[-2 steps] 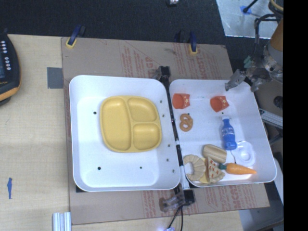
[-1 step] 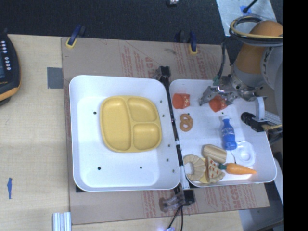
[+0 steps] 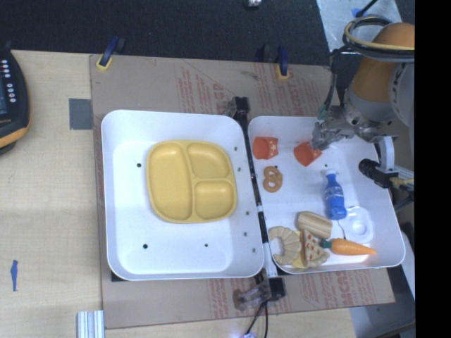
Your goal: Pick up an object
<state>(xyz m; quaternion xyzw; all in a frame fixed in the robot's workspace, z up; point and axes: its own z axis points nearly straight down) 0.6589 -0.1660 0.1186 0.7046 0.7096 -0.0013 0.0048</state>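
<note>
My claw (image 3: 323,141) is down in the far part of the right bin (image 3: 390,210), tips at the right edge of a red block (image 3: 306,153). From this slant my wrist covers the tips, so I cannot tell whether I am clenched on the block, only touching it, or released. The block is the likely target: nearest thing to me, lying apart from the rest with room around it.

Left of it, a second red piece (image 3: 265,147) lies near the bin's left wall. Just nearer than that, a pretzel (image 3: 273,179).

Nearer the camera, a blue bottle (image 3: 334,196) lies on its side mid-bin, well apart from the block.

Near corner is crowded: a carrot (image 3: 350,247), a bread roll (image 3: 314,224), a pizza slice (image 3: 309,247) and a pale round piece (image 3: 284,243), all touching or overlapping. A poor place for a clean grab; the fingers would foul on neighbours.

Left bin (image 3: 127,252) holds a yellow divided plate (image 3: 191,181), flat and central, compartments bare. Too broad and low for my fingers, I judge.

Both bins sit side by side on brown cardboard (image 3: 176,83), clipped down at the far edge, presumably so it stays put.
</note>
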